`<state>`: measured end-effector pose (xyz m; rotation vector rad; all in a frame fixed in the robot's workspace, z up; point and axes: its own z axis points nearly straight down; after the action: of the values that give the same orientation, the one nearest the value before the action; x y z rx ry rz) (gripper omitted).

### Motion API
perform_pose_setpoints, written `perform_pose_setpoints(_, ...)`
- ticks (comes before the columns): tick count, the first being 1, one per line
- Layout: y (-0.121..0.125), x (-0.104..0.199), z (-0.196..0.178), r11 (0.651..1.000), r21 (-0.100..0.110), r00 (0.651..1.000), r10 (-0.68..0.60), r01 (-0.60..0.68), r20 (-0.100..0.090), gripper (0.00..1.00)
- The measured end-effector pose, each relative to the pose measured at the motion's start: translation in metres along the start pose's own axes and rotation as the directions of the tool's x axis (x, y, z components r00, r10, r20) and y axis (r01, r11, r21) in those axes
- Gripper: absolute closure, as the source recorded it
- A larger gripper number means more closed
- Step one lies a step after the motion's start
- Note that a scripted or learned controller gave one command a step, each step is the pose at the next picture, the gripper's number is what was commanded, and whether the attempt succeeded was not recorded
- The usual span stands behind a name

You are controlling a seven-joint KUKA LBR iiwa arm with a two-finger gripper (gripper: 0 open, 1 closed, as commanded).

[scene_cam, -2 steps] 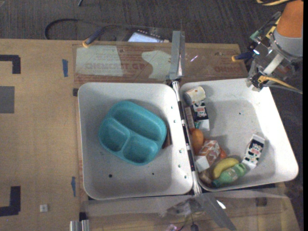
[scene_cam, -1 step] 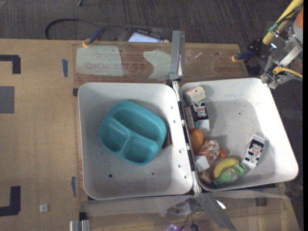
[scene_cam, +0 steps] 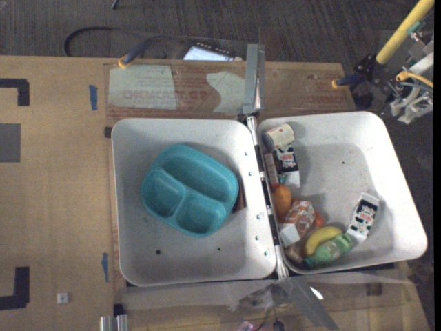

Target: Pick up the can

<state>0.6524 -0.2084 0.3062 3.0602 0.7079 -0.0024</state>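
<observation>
Small cream-labelled can (scene_cam: 279, 136) lies in far left corner of right white bin (scene_cam: 386, 185), touching black-and-white carton (scene_cam: 289, 164). Gripper (scene_cam: 415, 98) beyond bin's far right corner; grip state unclear.

Two white bins side by side: left bin (scene_cam: 131, 150) holds a teal divided plate (scene_cam: 189, 189); right bin (scene_cam: 386, 157) holds cartons and fruit along its left wall.
</observation>
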Motion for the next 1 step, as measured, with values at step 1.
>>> perform_pose_setpoints(1,0.0124,-0.0036,-0.0058,1.0,-0.001,1.0,0.029,-0.029,0.0,1.0)
